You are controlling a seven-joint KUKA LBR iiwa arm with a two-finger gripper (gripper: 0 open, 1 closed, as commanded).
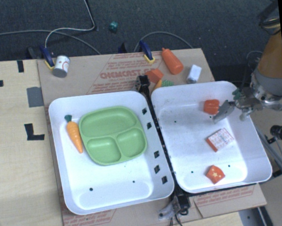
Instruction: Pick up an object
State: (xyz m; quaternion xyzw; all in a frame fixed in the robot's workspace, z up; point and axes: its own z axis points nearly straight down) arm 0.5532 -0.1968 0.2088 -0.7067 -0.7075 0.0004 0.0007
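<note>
Arm (pixel 273 77) cut off at the right edge, reaching left over the right bin (pixel 189 180). Gripper (pixel 230 110) small and blurred; whether anything sits in it cannot be told. Just beside it, an orange-red object (pixel 211 107); lower, a red-and-white packet (pixel 219 139) and a red block (pixel 215 174).

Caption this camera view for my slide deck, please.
Robot hand hovers in the right bin near an orange block; green plate sits left.
</note>
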